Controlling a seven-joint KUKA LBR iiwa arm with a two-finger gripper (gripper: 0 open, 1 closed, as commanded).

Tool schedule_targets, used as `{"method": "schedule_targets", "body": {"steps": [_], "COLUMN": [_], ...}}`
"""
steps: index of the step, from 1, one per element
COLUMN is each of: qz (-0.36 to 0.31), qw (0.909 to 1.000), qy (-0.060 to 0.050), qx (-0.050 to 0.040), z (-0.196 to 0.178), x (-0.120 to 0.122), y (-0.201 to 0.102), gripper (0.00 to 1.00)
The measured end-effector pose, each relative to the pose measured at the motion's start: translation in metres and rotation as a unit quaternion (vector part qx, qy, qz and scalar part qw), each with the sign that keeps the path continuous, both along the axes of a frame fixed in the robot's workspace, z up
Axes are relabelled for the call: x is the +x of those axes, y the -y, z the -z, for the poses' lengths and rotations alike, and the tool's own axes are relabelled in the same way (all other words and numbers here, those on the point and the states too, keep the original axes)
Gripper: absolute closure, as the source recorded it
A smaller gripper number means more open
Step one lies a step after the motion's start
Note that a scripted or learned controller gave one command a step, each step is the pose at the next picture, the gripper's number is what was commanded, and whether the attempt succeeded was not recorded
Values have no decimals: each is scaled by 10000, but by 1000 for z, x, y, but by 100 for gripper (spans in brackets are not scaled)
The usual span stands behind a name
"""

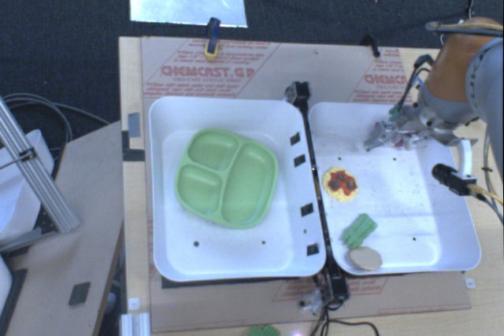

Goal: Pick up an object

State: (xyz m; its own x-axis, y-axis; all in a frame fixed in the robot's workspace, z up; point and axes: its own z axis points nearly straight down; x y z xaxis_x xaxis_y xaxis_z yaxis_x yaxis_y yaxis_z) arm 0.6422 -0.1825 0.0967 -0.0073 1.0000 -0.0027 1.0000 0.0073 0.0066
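The gripper (381, 139) hangs above the small pizza (341, 183); I cannot tell how it is set.

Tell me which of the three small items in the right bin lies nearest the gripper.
The yellow, red-topped piece, closer to the gripper than the green piece and the tan disc.

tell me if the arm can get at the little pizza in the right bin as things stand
Probably yes. The pizza lies flat and alone on the floor of the right bin, apart from the green piece and the tan disc. The end effector hangs over the same bin, with nothing between them.
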Motion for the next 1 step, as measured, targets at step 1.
{"method": "schedule_targets", "body": {"steps": [1], "qz": [30], "qw": [9999], "qy": [-136], "qx": [37], "z": [11], "x": [24], "y": [8], "gripper": [0]}}
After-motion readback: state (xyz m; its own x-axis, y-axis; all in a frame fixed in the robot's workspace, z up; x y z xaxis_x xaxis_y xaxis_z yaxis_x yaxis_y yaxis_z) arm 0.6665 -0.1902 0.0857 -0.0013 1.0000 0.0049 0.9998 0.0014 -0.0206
